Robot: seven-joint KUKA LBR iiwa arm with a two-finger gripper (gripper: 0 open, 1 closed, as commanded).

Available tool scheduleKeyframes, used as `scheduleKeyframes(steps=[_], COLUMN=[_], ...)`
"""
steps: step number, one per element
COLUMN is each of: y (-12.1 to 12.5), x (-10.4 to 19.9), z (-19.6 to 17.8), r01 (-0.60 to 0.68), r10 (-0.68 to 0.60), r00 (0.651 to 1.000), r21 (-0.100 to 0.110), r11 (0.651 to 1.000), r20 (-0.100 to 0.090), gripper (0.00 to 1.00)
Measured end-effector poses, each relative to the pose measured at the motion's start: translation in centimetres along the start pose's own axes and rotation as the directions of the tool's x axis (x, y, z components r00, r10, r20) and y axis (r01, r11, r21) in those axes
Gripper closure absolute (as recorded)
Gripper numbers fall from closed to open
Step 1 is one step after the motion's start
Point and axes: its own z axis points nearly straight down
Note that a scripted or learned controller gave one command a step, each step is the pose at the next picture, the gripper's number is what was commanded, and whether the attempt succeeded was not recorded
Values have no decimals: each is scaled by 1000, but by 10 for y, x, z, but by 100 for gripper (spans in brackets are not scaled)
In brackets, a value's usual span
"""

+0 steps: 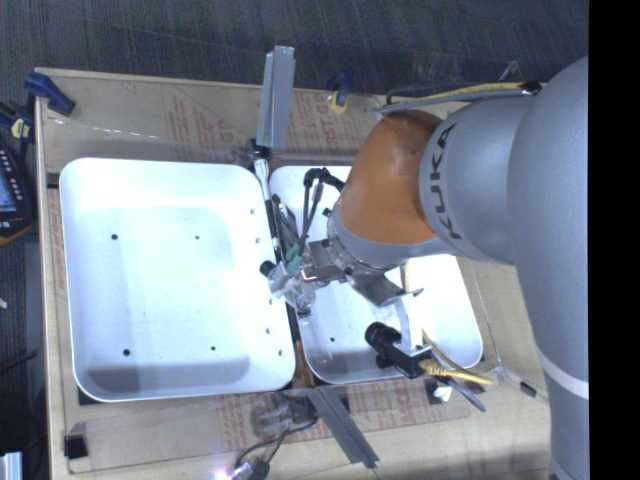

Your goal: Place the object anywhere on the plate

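In the camera view, the gripper (293, 286) hangs low over the shared wall between the left bin (160, 268) and the right bin (450, 298); whether it is wide or narrow cannot be told. No object or plate can be made out near that wall. Judged from this, the arm could clip the wall or close on nothing.

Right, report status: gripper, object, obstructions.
Gripper low over the rim between the bins, grip unclear. Object and plate not identified. Arm covers much of the right bin.
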Motion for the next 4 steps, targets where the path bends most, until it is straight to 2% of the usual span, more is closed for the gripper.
scheduleKeyframes(steps=[1,2,3,4], y=[24,2,14,7], x=[73,158,244,188], z=[-23,-2,67,-72], r01=[-395,-331,-490,-571], r10=[395,331,490,571], r00=[919,944,872,821], r21=[-2,-1,2,-2], r11=[919,944,872,821], r20=[0,2,4,-1], gripper=[100,100,100,100])
